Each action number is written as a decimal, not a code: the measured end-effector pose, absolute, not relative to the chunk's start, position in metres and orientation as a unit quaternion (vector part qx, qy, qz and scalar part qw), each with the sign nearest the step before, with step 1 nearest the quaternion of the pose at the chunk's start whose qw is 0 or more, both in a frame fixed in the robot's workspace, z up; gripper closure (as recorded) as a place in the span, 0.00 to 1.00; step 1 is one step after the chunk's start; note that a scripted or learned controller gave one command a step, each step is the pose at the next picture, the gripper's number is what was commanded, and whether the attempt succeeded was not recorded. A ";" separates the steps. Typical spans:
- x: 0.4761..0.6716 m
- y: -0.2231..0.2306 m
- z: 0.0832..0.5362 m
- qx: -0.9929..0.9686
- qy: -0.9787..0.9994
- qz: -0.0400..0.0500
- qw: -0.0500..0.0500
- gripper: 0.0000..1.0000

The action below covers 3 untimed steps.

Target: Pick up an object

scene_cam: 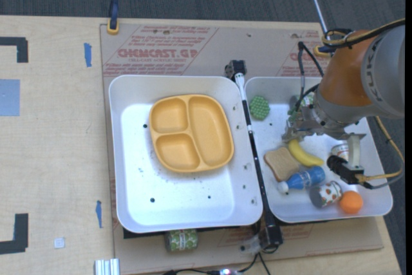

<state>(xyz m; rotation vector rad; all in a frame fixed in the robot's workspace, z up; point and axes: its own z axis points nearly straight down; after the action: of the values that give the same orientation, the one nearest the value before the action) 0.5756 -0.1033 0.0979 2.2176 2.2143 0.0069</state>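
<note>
the banana [303, 153] lies in the right bin [380, 206], near its middle, with the toast [280, 163] touching its lower left and the blue bottle [304, 179] just below. lower right sit a spotted toy [326, 193] and an orange ball [351, 202]; a green ball [259, 107] rests apart near the bin's top left corner. the left bin [122, 158] holds a yellow divided plate [190, 132].

the gripper [300, 127] hangs just above the banana's upper end, under the grey wrist (which hides its tips). whether it is spread or closed i cannot tell, and nothing can be seen held in it.

the risk, as i judge it, is crowding: a descent here could land on the banana's curved end and skid off, or nudge the toast and bottle, shifting the pile so the grasp closes on air.
</note>
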 end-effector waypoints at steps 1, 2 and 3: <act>0.574 -0.038 0.186 0.706 0.708 0.001 0.001 1.00; 0.563 -0.103 0.160 0.707 0.707 -0.001 -0.001 1.00; 0.520 -0.182 0.158 0.708 0.707 0.000 0.000 1.00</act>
<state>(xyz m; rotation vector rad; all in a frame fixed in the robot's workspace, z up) 0.5195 -0.1818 0.1582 2.2227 2.2198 -0.0005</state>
